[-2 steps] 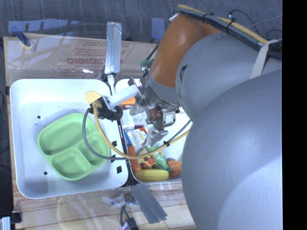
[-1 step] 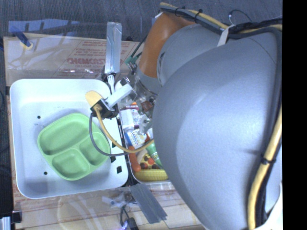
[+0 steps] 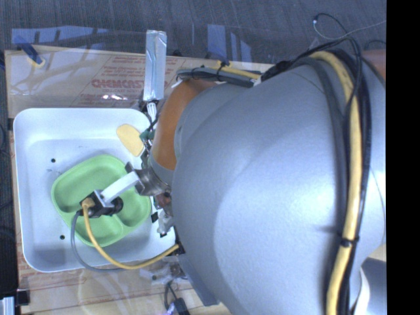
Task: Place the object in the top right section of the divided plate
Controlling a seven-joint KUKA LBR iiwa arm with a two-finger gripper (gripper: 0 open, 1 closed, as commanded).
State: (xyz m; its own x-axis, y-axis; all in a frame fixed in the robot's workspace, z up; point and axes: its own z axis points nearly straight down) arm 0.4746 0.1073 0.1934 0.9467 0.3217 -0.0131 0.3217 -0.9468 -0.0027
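A green divided plate (image 3: 79, 189) lies in the left white bin (image 3: 33, 143), towards its middle. A pale yellow oval object (image 3: 130, 138) rests on the bin floor just past the plate's far right rim, outside the plate. My gripper (image 3: 148, 181) is at the plate's right edge, close beside the yellow object. It is largely covered by the grey arm (image 3: 275, 195) and its orange band (image 3: 172, 123). Nothing can be made out between its fingers.
The bulky arm covers the whole right side, including the right bin. Behind the left bin lies a printed cardboard sheet (image 3: 98, 84) under clear film, with a silver taped strip (image 3: 155, 61) standing up from it. The bin's left half has free floor.
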